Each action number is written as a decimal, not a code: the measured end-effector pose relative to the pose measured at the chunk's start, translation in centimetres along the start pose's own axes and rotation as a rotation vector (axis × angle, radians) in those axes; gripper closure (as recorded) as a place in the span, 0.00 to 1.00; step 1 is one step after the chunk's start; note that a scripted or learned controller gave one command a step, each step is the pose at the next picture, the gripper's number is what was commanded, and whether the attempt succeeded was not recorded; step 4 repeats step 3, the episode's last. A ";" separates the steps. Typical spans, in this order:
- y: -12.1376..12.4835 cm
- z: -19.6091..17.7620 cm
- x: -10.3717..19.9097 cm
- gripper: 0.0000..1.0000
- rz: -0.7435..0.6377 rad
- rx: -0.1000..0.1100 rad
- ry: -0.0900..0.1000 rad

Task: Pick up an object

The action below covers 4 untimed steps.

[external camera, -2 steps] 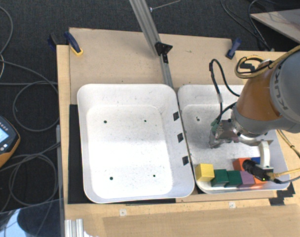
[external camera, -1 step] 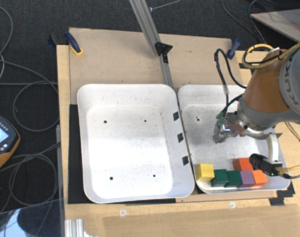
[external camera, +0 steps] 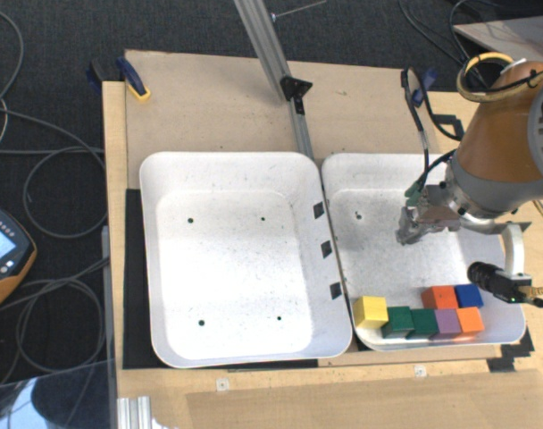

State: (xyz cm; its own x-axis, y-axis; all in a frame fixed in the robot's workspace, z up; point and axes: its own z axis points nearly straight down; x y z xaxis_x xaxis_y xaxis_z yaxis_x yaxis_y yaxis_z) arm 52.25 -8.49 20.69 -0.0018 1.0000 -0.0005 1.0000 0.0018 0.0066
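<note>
Several small coloured blocks lie along the near edge of the right bin: a yellow block, two green blocks, a purple block, two orange blocks and a blue block. My gripper hangs over the middle of the right bin, above and behind the blocks, apart from them. Nothing shows between its fingers. The grey arm with its orange band reaches in from the right.
The left bin lies beside the right one, with black clips on the shared wall. A metal pole slants up from behind the bins. Cables lie on the floor at the left.
</note>
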 end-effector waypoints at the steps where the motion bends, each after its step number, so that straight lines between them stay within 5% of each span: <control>1: 0.3 -1.5 5.5 1.00 -0.006 0.003 0.003; 3: -2.8 -3.0 16.8 1.00 -0.006 0.009 0.004; 4: -2.8 -3.0 16.8 1.00 -0.006 0.009 0.004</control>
